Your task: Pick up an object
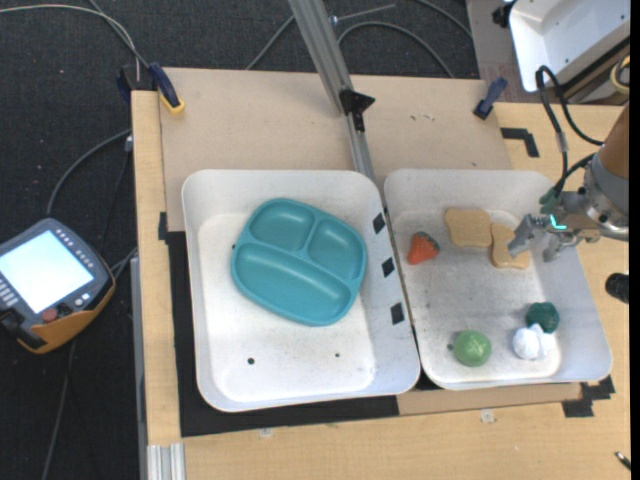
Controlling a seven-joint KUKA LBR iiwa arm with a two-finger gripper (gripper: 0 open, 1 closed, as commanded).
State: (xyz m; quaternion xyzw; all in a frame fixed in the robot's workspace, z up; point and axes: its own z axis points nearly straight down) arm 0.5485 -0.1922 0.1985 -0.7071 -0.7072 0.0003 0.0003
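Note:
In the right bin (580, 298) lie a red strawberry-like piece (423, 248), a tan bread slice (467, 228), a second tan piece (506, 252), a green ball (471, 347) and a white and dark green piece (535, 331). My gripper (538, 238) hangs over the bin's upper right part, open, fingers pointing down. Its left finger (523, 236) stands right at the second tan piece's right edge. Nothing sits between the fingers.
The left bin (215, 368) holds a teal divided plate (298, 260). A metal pole (325, 43) slants down to the gap between the bins. A handheld control pad (45, 283) lies on the floor at the left.

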